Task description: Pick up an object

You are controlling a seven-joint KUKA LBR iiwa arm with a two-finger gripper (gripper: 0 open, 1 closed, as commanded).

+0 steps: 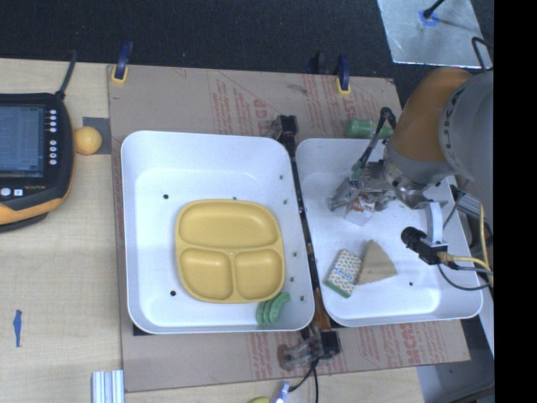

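Robot gripper [359, 198] low in the right bin [419, 305], just above a tan wedge [377, 262] and patterned block [344, 273]; finger state cannot be told.

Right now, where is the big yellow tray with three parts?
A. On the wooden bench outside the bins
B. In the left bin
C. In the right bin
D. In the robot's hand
B. The yellow tray lies flat in the left bin, with a small green thing by its lower corner; the hand is over the right bin.
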